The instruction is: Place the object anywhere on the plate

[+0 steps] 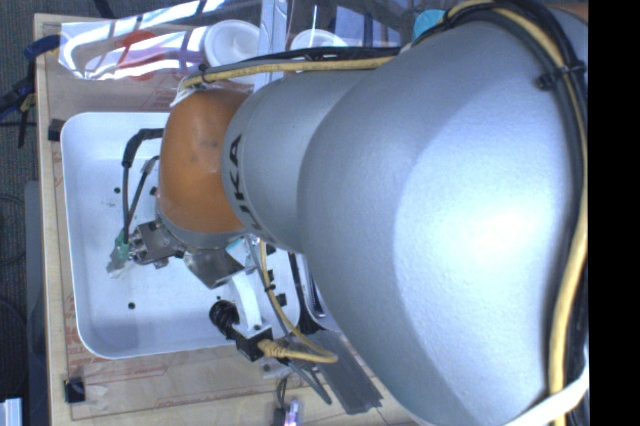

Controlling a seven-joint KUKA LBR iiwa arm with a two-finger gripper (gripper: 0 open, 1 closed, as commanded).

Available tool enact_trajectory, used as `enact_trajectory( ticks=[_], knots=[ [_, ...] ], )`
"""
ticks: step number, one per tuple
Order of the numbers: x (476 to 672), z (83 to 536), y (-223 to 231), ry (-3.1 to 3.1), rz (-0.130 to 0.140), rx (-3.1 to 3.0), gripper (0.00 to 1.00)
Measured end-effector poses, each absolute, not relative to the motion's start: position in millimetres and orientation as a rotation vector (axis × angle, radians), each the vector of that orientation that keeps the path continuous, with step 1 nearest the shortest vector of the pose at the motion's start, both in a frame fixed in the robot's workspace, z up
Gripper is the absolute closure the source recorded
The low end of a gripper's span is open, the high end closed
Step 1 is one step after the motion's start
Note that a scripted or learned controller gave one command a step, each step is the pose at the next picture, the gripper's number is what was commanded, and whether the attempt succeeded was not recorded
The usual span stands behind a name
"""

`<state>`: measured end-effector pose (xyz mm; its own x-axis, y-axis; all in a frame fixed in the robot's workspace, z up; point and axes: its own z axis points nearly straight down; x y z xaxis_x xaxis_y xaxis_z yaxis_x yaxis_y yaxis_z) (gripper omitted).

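Note:
My grey arm [430,214] with its orange band [200,164] covers most of the camera view and reaches across to the left white bin [90,214]. Below the band, the gripper [128,252] juts left over the bin's floor, seen as a small dark metal piece with a greenish tip. Nothing shows clearly at its tip. The arm hides the right bin and whatever lies under it.
Black cables [135,179] loop from the wrist over the left bin. A yellow hose [300,64] runs along the arm. Two white cups [235,39] and crinkled clear plastic [140,39] sit behind the bins. Bare wooden bench [150,379] runs along the front.

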<state>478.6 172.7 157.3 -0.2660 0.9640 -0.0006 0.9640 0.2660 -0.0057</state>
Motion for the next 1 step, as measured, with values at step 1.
enact_trajectory(
  ticks=[1],
  knots=[
    [476.6,86.7,198.9,-2.374,0.025,-2.061,0.00]
  ],
)
